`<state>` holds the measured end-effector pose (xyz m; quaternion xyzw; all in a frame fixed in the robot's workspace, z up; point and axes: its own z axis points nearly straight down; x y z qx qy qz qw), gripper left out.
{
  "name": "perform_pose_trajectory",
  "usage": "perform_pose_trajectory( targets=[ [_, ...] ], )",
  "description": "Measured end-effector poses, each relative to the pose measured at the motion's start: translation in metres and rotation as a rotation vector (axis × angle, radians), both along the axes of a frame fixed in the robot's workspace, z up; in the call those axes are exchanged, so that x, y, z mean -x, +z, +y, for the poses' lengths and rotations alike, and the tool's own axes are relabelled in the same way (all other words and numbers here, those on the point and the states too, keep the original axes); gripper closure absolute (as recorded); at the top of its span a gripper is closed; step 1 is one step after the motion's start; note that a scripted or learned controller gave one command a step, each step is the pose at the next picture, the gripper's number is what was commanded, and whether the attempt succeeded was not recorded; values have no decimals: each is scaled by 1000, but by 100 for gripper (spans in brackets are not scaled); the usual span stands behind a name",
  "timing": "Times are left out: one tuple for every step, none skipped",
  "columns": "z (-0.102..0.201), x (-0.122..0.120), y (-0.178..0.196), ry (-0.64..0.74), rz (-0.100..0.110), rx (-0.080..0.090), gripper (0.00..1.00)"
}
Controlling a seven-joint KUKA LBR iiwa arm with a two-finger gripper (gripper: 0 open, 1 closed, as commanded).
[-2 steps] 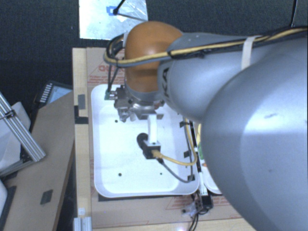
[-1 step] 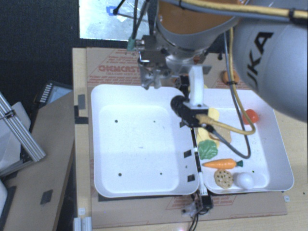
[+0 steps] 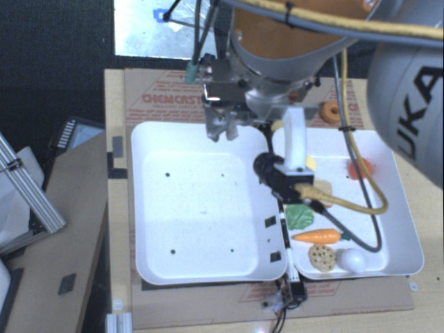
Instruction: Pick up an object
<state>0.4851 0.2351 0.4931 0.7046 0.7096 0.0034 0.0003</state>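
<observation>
From where I'm standing the gripper hangs over the back edge of the left bin, nowhere near the goods, so I'd guess it's between tries. Can't tell how the jaws sit, and I see nothing in them. All the pickable stuff is in the right bin: a carrot, cookie, white egg, and green leaf.
</observation>
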Motion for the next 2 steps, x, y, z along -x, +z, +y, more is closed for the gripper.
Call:
perform_pose_trajectory(
  targets=[
    [-2, -99, 41, -9, -3, 3, 100],
    [0, 3, 43, 2, 4, 1, 100]
  ],
)
